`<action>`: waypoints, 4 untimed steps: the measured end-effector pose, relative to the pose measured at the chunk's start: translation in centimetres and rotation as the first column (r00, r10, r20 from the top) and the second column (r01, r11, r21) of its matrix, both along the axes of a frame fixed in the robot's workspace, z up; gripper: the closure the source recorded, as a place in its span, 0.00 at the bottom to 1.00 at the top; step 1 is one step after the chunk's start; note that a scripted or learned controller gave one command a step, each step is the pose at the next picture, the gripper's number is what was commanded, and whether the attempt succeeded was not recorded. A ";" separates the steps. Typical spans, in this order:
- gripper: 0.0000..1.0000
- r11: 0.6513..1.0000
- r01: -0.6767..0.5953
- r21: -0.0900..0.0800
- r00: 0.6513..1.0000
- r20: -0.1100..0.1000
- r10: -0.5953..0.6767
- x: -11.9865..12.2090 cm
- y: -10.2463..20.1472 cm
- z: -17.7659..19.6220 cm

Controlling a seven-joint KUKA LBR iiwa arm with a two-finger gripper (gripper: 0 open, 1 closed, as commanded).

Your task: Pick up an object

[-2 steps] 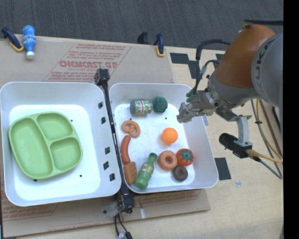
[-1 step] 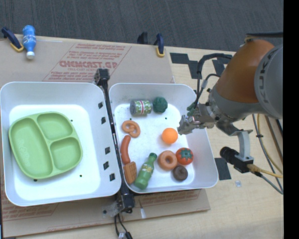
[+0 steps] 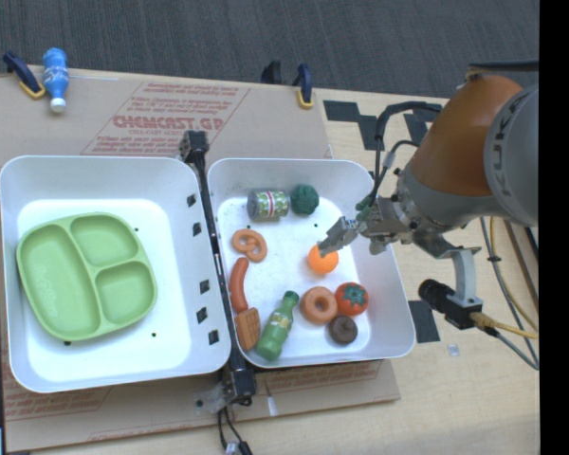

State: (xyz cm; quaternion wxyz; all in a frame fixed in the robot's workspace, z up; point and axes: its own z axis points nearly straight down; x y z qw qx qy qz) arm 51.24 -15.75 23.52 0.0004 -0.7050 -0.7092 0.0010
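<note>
Two white bins (image 3: 38, 349) stand side by side. The left bin holds one green divided plate (image 3: 85, 273). The right bin (image 3: 394, 301) holds nine toy foods, among them two donuts (image 3: 319, 304), one bottle (image 3: 277, 326) and one can (image 3: 268, 204).

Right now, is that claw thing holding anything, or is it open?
Gripper: just above the orange ball in the right bin; whether it is open, closed or gripping the ball cannot be told.
</note>
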 end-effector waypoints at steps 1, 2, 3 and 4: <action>0.00 1.000 0.000 0.000 1.000 0.000 0.000 0.0 0.0 0.0; 0.00 1.000 0.000 0.000 1.000 0.000 0.000 0.0 0.0 0.0; 0.00 1.000 0.000 0.000 1.000 0.000 0.000 0.0 0.0 0.0; 0.00 1.000 0.000 0.000 1.000 0.000 0.000 0.0 0.0 0.0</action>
